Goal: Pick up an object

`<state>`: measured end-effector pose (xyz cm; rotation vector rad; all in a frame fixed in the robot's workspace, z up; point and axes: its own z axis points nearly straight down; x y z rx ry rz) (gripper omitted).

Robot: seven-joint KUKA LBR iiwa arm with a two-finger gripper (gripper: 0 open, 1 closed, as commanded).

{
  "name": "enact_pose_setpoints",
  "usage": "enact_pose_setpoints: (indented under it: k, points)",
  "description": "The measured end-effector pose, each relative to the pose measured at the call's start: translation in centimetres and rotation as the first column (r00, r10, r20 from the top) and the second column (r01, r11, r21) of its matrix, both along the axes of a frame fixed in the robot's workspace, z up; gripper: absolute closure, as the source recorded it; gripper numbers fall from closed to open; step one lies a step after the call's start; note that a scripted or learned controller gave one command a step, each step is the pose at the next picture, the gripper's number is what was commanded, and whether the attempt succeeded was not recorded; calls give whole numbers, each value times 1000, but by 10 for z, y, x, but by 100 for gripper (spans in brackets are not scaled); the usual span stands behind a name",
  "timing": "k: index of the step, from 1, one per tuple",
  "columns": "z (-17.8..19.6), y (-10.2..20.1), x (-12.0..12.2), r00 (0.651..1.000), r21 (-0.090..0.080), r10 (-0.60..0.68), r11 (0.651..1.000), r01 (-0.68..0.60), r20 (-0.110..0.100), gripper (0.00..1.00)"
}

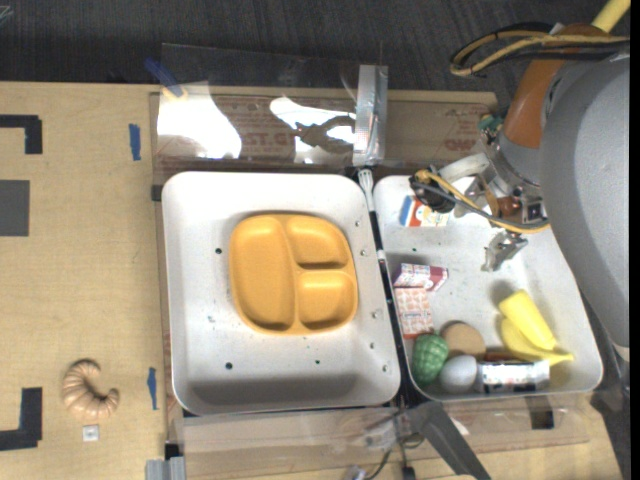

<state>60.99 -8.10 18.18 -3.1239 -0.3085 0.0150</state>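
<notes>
1. A croissant-shaped toy (90,388) is lying on the worktop (70,248), well apart from both bins
2. The left bin (190,268) is carrying a yellow divided tray (293,271), sitting flat at its centre
3. The right bin (575,308) is holding the candidate objects: a small printed box (416,296) near its left wall, then a green ball (431,356), a brown ball (464,338) and a white ball (460,370) touching in a cluster, a marker (513,374) just beside them, and a yellow banana (530,326) toward the right wall
4. The jaws (502,252) are hanging over bare bin floor in the upper part of the right bin; they are appearing empty, and their opening cannot be told from this view
5. Risk: a straight descent from here is likely meeting bare floor. The clustered balls are likely rolling away from contact, and the marker is lying close against the front wall
</notes>
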Motion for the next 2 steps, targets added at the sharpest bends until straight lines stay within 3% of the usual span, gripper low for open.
enact_pose_setpoints:
  k: [1,2]
  points:
    - [0,88,-6,1000,2,13,1000,-13,3,0]
    - [113,61,3,998,-1,61,998,-61,10,0]
